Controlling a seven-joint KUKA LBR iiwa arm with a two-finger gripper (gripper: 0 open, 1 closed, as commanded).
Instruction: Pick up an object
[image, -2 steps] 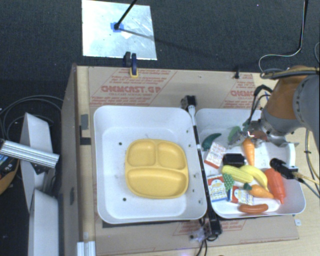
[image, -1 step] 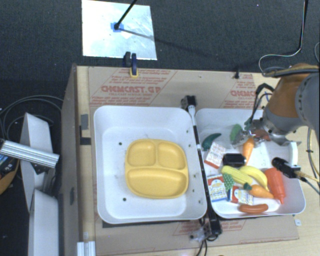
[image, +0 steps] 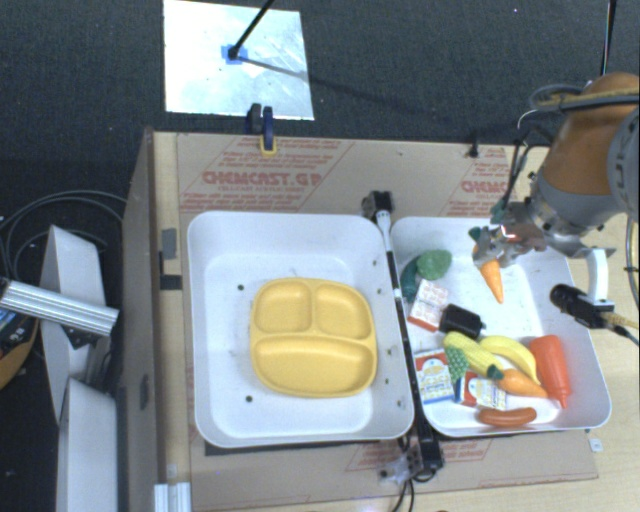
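A brown cardboard sheet (image: 300, 170) on the bench holds two white bins side by side, with dark floor behind. The left bin (image: 215, 300) holds a yellow divided plate (image: 312, 335), and the right bin (image: 590, 395) holds a toy pile: a green broccoli (image: 432, 264) at 10 o'clock, small cartons (image: 430, 300), a black block (image: 462, 320), and a corn cob (image: 462, 360), banana (image: 510, 350), red pepper (image: 552, 368), sausage (image: 505, 416) and small carrot (image: 522, 383) toward 5 o'clock. At about 1 o'clock of that bin the gripper (image: 494, 247) has its fingers closed on the top of an orange carrot (image: 492, 280), which hangs point down above the bin floor, so I think the grab is done and the next move is to lift it straight up without letting it slip.
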